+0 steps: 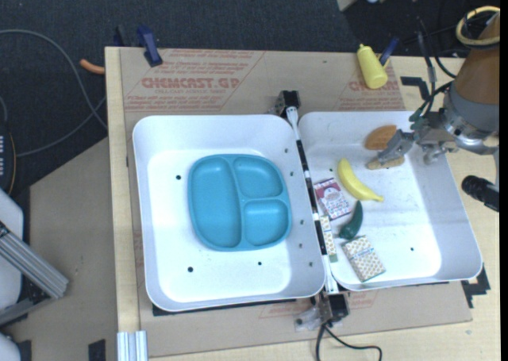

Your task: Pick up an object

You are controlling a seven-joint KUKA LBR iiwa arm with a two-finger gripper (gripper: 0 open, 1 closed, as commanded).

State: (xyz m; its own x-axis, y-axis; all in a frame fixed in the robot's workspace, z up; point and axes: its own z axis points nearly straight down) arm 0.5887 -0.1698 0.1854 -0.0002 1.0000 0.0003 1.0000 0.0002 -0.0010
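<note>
My gripper [389, 155] hangs over the right bin [444, 216], jaws slightly apart, holding nothing. Just beside: brown bun [380, 136], oval. Nearer: curved yellow banana [357, 182].

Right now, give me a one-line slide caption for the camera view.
Arm's tool low in the right bin beside a brown item; banana nearby, blue divided plate in the left bin.

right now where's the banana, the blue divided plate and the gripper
banana [358, 182]: camera view, on the middle of its yellow curve, right bin.
blue divided plate [237, 201]: camera view, on the ridge between its compartments, left bin.
gripper [386, 158]: camera view, at its fingertips, above the right bin.
</note>
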